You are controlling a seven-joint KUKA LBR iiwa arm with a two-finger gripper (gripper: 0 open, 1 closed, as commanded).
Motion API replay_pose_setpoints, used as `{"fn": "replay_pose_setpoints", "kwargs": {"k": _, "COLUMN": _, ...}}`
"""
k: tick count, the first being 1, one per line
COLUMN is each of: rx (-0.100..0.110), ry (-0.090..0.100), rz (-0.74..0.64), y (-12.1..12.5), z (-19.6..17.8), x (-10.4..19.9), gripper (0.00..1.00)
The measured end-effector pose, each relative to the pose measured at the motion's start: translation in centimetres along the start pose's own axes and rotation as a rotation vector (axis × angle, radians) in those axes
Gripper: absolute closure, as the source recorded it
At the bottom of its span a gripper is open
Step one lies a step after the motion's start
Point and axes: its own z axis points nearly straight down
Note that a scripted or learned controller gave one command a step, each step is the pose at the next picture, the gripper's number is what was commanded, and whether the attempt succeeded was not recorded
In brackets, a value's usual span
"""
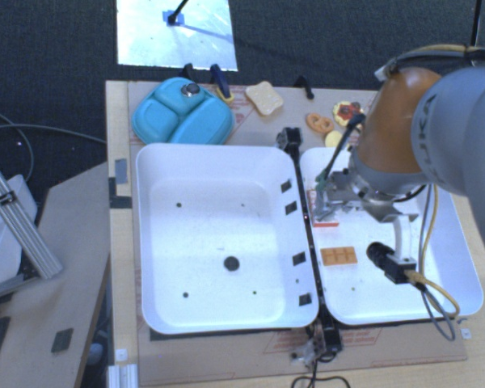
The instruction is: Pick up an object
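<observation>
Orange waffle piece (339, 256) lies flat in right bin (457, 253), near its left wall, toward front edge of worktop (123, 241). Hand (327, 208) sits just behind it, low over bin floor beside a red-and-white item (323, 221); cannot tell whether hand is wide or narrow. Left bin (158, 217) holds small dark disc (231, 263). Blue divided tray (183, 113), toast slice (264, 98), pretzel (318, 123) along worktop's back edge.

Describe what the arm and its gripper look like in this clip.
The arm is a rounded grey shell with dark lettering, and an orange band sits above the wrist. The gripper is greyish metal. Black and yellowish cables loop from a black fitting beside the wrist.
</observation>
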Motion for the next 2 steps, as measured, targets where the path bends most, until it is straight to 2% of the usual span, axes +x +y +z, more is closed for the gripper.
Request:
{"fn": "replay_pose_setpoints", "kwargs": {"k": 1, "rx": 0.007, "ry": -0.006, "rz": 0.016, "y": 2.2, "z": 0.5, "x": -7.4, "gripper": 1.0}}
{"fn": "replay_pose_setpoints", "kwargs": {"k": 2, "rx": 0.01, "ry": -0.002, "rz": 0.006, "y": 2.5, "z": 0.6, "x": -0.3, "gripper": 1.0}}
